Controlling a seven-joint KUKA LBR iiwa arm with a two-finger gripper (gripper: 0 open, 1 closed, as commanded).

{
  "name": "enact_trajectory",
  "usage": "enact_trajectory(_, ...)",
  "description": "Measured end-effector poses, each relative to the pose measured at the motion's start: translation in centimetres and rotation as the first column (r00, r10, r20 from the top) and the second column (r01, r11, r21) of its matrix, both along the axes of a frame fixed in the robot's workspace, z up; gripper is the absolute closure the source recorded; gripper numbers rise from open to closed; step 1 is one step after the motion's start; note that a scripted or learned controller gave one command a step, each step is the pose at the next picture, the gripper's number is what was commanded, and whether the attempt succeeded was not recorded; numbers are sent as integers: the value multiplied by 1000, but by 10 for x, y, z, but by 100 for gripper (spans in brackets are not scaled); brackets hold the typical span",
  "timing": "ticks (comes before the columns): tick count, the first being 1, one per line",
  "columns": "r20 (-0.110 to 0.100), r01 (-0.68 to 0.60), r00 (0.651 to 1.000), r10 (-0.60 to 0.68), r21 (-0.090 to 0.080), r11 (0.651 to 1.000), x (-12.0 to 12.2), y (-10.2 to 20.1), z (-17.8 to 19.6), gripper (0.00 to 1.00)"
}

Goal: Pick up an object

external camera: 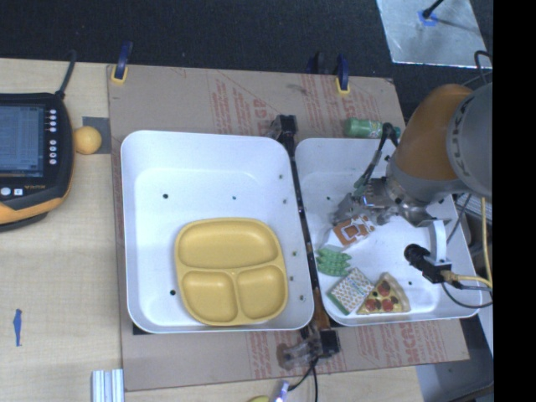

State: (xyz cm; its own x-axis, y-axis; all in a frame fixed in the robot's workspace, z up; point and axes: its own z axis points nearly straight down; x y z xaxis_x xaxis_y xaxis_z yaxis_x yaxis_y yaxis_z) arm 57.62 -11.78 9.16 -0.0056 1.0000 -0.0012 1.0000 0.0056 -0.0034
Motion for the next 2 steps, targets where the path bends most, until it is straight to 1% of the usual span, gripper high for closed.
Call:
enact_trajectory(1, -2, -3, 1000, 3, -2, 1000, 0, -1, 10, 100)
enact_trajectory(2, -2, -3, 1000, 3, -2, 1000, 0, -1, 10, 0)
